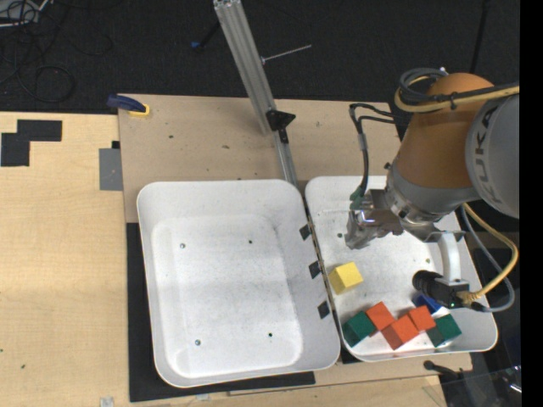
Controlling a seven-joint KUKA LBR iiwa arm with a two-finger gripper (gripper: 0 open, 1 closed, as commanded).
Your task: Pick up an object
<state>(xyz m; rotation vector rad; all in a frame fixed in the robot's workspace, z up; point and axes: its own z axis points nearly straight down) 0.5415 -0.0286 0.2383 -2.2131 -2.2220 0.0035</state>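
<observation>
Partial letters "KU" on the grey arm (501, 155).

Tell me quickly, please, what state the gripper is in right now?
Gripper: cannot be told; it hangs over the right bin, above the yellow block.

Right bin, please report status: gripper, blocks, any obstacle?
Gripper above right bin, nothing seen held. Yellow block just below it, apart from the others. Nothing between them.
</observation>
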